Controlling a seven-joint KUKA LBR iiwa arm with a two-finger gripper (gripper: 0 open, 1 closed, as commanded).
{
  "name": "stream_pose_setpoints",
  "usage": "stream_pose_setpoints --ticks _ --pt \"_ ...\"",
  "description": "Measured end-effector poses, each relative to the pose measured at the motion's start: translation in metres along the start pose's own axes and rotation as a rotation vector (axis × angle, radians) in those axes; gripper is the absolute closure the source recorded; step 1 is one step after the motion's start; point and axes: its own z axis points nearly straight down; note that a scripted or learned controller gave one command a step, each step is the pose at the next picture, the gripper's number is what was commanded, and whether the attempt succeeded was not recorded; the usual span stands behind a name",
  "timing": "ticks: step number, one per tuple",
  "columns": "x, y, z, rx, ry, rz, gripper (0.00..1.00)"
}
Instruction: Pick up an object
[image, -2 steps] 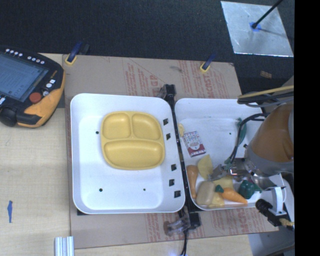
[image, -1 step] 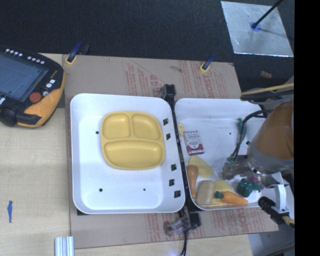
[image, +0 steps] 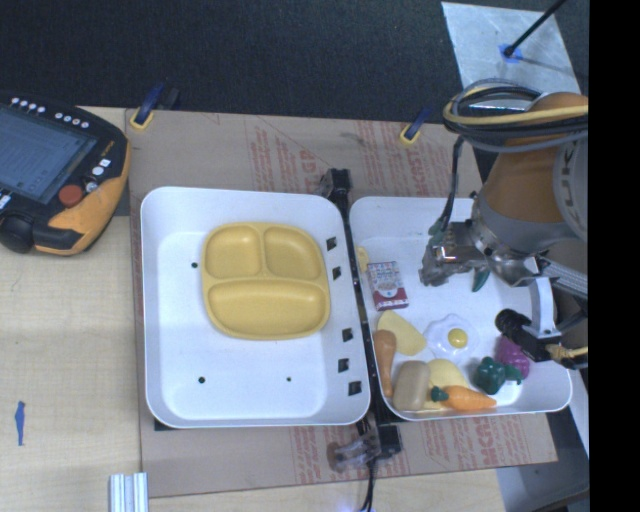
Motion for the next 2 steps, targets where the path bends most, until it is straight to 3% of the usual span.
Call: stream_pose_setpoints --ticks 1,2 --pt "-0.005 -0.006 0.006 0.016 -0.001 0.007 0.0" --pt "-0.126 -0.015 0.109 0.02 -0.004 0.02 0.0"
